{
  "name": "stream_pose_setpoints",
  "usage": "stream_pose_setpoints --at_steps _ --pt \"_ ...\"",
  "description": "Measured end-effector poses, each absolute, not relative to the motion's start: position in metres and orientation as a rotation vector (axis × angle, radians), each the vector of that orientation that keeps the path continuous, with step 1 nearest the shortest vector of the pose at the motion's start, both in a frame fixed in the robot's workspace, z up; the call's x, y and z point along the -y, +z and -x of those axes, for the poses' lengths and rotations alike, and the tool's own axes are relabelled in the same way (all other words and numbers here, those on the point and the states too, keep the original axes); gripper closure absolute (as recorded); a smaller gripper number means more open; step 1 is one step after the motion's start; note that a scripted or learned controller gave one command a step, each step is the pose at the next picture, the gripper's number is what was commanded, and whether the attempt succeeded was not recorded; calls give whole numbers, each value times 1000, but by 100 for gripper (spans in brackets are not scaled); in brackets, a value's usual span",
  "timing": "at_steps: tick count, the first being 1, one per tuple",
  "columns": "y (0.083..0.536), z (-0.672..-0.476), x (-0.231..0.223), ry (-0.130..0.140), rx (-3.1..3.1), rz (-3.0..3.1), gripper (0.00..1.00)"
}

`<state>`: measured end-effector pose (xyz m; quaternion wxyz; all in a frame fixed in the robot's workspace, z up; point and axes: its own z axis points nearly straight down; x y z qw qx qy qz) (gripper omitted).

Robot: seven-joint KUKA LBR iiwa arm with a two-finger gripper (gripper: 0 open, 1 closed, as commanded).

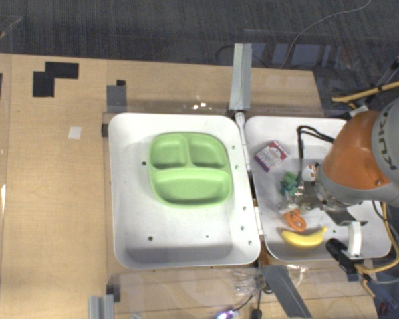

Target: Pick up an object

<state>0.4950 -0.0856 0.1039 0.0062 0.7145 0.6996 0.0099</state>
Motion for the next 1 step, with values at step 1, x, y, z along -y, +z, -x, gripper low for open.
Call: stream_pose_setpoints --at_steps 1 --pt "198 -543 29 5 -2113 -2322 100"
